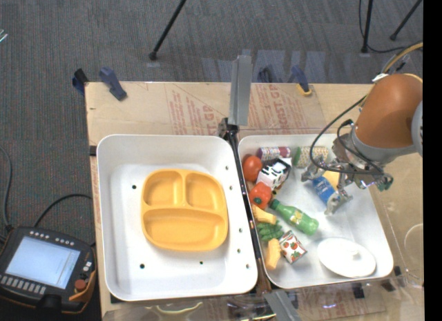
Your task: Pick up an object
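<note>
My gripper hangs low over the right bin, under the orange band of the arm. Its fingers stand apart, open, with a small blue and white object lying between them on the bin floor. A yellow piece shows just behind the blue one. I cannot tell whether the fingers touch the blue object. Nearby to the left lie a green bottle, a red pepper, a tomato and a black and white toy.
A white round plate, a strawberry-print carton, a carrot and an ear of corn also lie in the right bin. The left bin holds a yellow divided plate. A teach pendant sits at lower left.
</note>
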Tool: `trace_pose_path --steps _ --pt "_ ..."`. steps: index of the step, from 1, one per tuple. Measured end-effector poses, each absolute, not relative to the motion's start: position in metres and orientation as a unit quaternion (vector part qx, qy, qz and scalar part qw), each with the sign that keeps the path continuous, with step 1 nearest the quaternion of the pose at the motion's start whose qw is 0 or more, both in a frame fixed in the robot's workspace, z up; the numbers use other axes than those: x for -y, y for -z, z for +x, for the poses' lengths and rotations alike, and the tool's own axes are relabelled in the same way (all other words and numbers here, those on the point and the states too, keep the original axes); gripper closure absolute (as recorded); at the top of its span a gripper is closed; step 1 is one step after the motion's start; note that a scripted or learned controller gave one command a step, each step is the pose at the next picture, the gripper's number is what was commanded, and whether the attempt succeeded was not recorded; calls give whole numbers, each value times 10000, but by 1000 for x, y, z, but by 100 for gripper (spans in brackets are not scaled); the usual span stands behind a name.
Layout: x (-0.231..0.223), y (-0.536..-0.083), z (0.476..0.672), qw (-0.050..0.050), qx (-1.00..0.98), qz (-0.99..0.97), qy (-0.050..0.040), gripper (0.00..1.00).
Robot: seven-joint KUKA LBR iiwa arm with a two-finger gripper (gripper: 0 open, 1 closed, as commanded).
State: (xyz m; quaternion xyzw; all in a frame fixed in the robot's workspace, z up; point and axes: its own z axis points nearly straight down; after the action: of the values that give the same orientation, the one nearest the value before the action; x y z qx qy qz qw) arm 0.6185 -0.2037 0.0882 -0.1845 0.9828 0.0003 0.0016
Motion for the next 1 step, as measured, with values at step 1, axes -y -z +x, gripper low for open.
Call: trace_pose_path --steps 1 --pt "207 -89 619 24 -9767 -2144 3 0"
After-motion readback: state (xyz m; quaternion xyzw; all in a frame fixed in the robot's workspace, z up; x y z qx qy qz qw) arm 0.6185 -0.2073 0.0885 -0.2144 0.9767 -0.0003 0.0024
